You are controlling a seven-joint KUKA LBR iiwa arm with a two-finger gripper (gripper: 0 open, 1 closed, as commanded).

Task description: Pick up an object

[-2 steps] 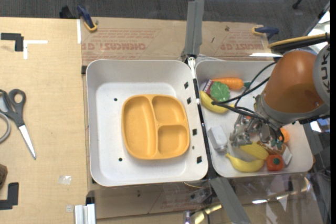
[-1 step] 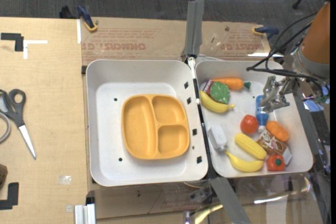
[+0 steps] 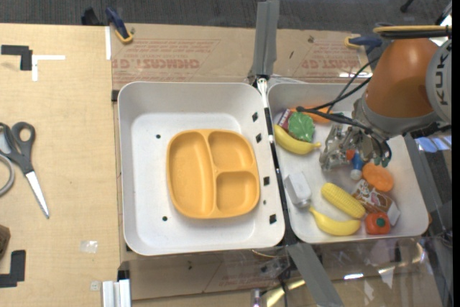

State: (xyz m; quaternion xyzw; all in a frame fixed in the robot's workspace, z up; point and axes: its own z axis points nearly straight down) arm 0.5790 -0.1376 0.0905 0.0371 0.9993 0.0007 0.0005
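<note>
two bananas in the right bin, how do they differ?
The upper banana lies at the bin's left wall, partly under a green toy; the lower banana lies near the front edge, fully exposed. The upper one touches the green toy; the lower one sits against the corn cob. The upper one looks slimmer. Both are yellow, curved, and lie flat in the right bin.
</note>
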